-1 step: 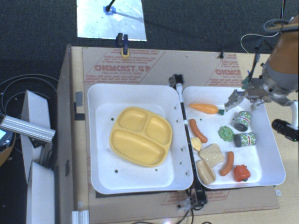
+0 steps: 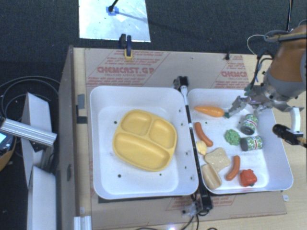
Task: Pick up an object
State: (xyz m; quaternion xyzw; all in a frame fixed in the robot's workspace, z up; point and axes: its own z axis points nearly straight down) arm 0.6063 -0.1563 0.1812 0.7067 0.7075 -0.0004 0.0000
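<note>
A: While the grey two-finger gripper (image 2: 238, 105) is hovering over the right white bin (image 2: 283, 164), fingers apart, gripping nothing — where's stuff sitting?
B: Orange plastic carrot (image 2: 209, 111) is lying just left of fingertips; small green-labelled can (image 2: 248, 124) is lying just below.

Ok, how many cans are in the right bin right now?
2. One can stands just below the gripper; the other can lies on its side right below it, beside the broccoli.
</note>
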